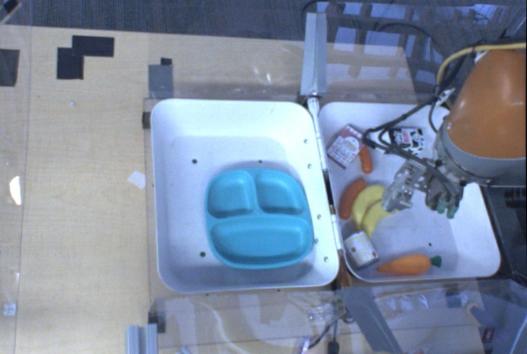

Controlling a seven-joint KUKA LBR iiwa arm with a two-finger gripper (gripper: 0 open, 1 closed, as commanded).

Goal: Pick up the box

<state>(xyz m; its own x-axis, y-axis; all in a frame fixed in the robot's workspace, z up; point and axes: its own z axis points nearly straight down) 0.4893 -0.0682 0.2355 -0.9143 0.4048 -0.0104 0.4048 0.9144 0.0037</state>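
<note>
Two shallow white bins sit side by side on the wooden bench. The left bin [177,179] holds a blue divided tray [259,216] lying flat near its middle. The right bin [473,249] holds the small items: the box [343,146], pinkish red with a pale face, lies near the bin's upper left corner, just beside the wall shared with the other bin. Just below and right of it is a small orange piece [366,160]. Lower down, a yellow banana [370,208] lies against an orange-red item [352,195], with a small can [360,249] and a carrot [405,264] near the bottom edge. The arm [490,109] reaches in from the right, and its gripper [424,189] hangs over the middle of the right bin, just right of the banana and well apart from the box; whether the claw is released or clenched cannot be told
</note>
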